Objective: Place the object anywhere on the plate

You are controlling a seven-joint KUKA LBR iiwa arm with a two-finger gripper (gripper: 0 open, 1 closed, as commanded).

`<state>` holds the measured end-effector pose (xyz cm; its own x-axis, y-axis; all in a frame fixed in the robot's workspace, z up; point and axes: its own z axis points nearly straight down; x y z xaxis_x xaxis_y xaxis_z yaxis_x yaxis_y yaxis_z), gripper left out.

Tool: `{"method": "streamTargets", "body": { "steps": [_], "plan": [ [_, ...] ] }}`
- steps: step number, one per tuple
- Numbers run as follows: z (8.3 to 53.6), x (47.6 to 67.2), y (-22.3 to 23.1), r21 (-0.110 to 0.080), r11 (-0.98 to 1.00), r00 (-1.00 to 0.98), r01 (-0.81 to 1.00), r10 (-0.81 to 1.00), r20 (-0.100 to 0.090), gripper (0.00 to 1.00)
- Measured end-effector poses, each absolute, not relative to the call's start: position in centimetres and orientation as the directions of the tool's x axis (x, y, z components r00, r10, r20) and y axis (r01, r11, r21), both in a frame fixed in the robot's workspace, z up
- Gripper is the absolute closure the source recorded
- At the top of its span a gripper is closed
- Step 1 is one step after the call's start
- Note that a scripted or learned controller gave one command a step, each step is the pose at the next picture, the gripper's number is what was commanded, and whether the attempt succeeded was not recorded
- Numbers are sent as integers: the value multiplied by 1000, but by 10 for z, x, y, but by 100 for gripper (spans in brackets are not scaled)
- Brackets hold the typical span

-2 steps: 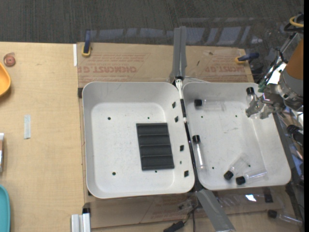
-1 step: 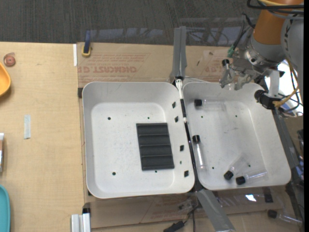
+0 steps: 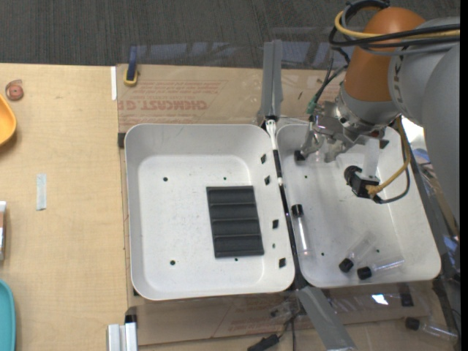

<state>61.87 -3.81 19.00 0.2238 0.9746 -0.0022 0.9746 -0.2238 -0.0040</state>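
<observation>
A black ridged plate [image 3: 235, 221] lies flat in the middle of the left bin [image 3: 146, 159]. Several clear tubes with black caps rest in the right bin [image 3: 409, 218]: one tube [image 3: 299, 229] lies along its left wall, and two more tubes [image 3: 363, 262] sit near its front edge. My gripper [image 3: 323, 143] hangs over the back left corner of the right bin, well away from the plate and from the tubes at the front. A small dark piece [image 3: 300, 154] shows just beside it; I cannot make out what it is.
The grey arm with its orange band [image 3: 380, 50] reaches in over the right bin's back right. A looped yellow-black cable [image 3: 376, 185] hangs over that bin. The ridge between the bins [image 3: 280, 189] carries black clips. Tan bench surface lies to the left.
</observation>
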Motion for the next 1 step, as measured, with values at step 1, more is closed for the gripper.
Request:
{"method": "streamTargets", "body": {
  "steps": [1],
  "plan": [
    [196,648,35,-3,-394,394,919,919,-4,100]
  ]
}}
